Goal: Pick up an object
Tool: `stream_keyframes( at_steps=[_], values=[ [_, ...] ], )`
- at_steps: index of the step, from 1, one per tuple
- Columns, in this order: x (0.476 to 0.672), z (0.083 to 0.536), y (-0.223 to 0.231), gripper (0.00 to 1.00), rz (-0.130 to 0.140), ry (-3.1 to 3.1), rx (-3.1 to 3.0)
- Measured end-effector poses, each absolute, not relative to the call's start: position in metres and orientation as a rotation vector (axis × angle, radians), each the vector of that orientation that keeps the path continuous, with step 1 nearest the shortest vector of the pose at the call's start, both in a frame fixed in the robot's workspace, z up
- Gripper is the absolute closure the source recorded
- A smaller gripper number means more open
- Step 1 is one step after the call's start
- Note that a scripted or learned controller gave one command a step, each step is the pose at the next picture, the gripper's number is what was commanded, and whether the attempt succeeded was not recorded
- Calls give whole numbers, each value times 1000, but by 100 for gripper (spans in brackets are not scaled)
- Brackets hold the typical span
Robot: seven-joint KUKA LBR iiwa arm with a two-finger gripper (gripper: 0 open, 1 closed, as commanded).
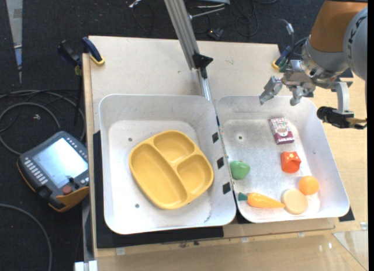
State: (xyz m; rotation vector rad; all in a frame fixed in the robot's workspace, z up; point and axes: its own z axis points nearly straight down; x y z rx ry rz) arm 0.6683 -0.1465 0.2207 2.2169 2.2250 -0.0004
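My gripper [284, 93] hangs over the far rim of the right bin [257, 107], fingers spread open and nothing between them. Below it in that bin lie a small pink-and-white box [281, 130], a red block [290, 161], an orange ball [308, 185], a cream round piece [295, 201], an orange carrot [264, 201] and a green piece [239, 169]. The box is the nearest of these to the gripper, a short way toward the front.
The left bin [117, 118] holds a yellow divided plate [170, 168]. A slanted metal pole [186, 30] comes down to the ridge between the bins. A teach pendant [54, 170] lies on the floor at left. A clamp [87, 51] grips the bench's far-left corner.
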Motion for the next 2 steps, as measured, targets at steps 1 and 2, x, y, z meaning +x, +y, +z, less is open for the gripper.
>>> stream_keyframes(
  at_steps=[1,2],
  values=[
    [668,221,-147,0,-2,2225,2217],
    [664,177,-143,0,-4,2226,2220]
  ],
)
